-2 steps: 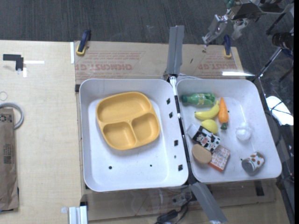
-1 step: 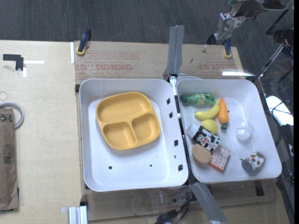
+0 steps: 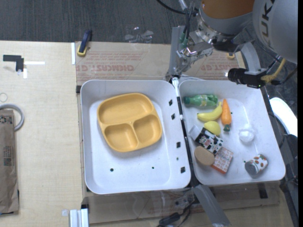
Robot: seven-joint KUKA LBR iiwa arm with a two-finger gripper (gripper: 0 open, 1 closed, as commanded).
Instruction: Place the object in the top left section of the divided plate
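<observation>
— Where's the divided plate (image 3: pixel 129 122)?

— Yellow, in the left bin (image 3: pixel 94 174), left of centre frame, its sections bare.

— And the things to pick from?

— In the right bin (image 3: pixel 272 141): a green bottle (image 3: pixel 201 100), banana (image 3: pixel 211 113), carrot (image 3: pixel 226 111), lemon (image 3: pixel 211 127), a cow-patterned carton (image 3: pixel 209 140) and a small mug (image 3: pixel 256 165).

— The gripper (image 3: pixel 189 51)?

— Upper centre of the frame, above the bins' far edge. Whether it's parted or closed, I can't tell.

The divided plate (image 3: pixel 129 122) lies in the left bin (image 3: pixel 94 174); the toys (image 3: pixel 213 126) lie in the right bin (image 3: pixel 272 141).
</observation>
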